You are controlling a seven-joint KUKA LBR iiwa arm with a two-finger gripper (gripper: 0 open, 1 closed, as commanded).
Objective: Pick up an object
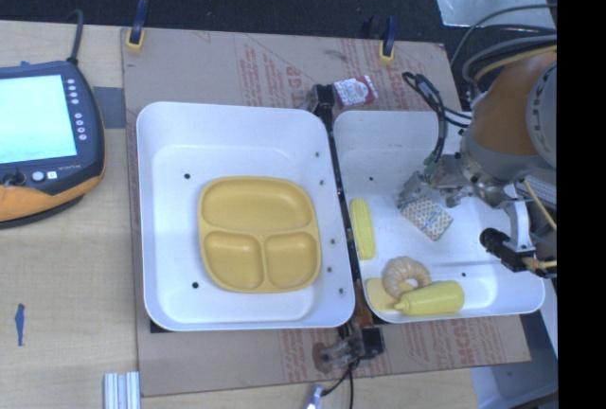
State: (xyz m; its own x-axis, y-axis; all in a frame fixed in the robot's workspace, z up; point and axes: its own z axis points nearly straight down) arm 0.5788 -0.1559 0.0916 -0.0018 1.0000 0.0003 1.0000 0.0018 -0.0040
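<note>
Camera view puts the claw [431, 192] over a checkered packet [428, 219] in the right bin [379, 137]; its opening cannot be told.

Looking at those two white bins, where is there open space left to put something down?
Left bin: bare white floor rings the yellow divided tray, widest along the far edge. Right bin: its far part, near the divider, is bare. Its near end is crowded with the corn cob, a pastry and a yellow bottle, and the gripper sits by a small packet.

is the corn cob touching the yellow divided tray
Apart. The camera view shows the corn cob in the right bin, the yellow divided tray in the left, with both bins' rims between them.
</note>
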